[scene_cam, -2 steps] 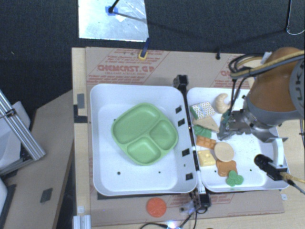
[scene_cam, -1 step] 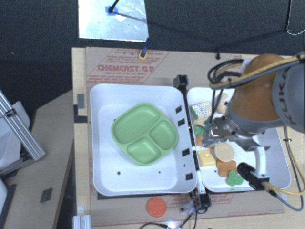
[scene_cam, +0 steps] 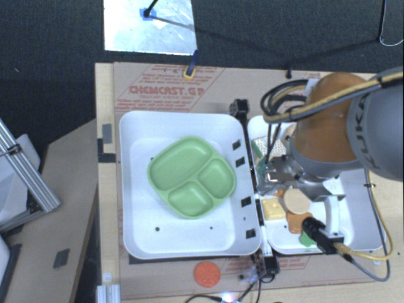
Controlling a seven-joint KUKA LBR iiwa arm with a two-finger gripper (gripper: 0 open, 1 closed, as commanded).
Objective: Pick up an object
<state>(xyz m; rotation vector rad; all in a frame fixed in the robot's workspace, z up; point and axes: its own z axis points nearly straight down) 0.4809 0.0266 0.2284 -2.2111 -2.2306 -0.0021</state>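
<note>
Two shallow white bins side by side on the bench: left bin (scene_cam: pixel 139 169) and right bin (scene_cam: pixel 356 219), set on a cardboard sheet (scene_cam: pixel 170 90) printed in red.

In the left bin, near its middle and turned at a slant: one pale green divided plate (scene_cam: pixel 192 177), three compartments, lying flat.

Reaching in from the right, low over the right bin: grey arm (scene_cam: pixel 379 131) with its orange band (scene_cam: pixel 328 115), covering most of that bin's far half.

Gripper (scene_cam: pixel 276 173) down close to the right bin's left wall, tucked beneath the wrist and largely hidden. Cannot tell its state, spread or clamped, from this angle. Grasp itself out of sight, so nothing to report as held.

Several loose objects clustered in the right bin's near-left corner, just in front of the gripper:
- yellow block (scene_cam: pixel 273 208) against the left wall
- round beige disc (scene_cam: pixel 295 201) just beside the block, on its right
- orange-brown piece (scene_cam: pixel 295 221) touching the disc's near edge
- small bright green piece (scene_cam: pixel 307 238) near the front rim, partly covered

Farther back along the same wall: green patterned item (scene_cam: pixel 259 149), half hidden by black cables — too small to identify.

Outside the bins: flat orange disc (scene_cam: pixel 207 273) on the cardboard in front of the left bin. Well beyond the bench, on the dark floor: crinkled silver sheet (scene_cam: pixel 150 17). At the far left: slanted aluminium frame (scene_cam: pixel 25 175).
</note>
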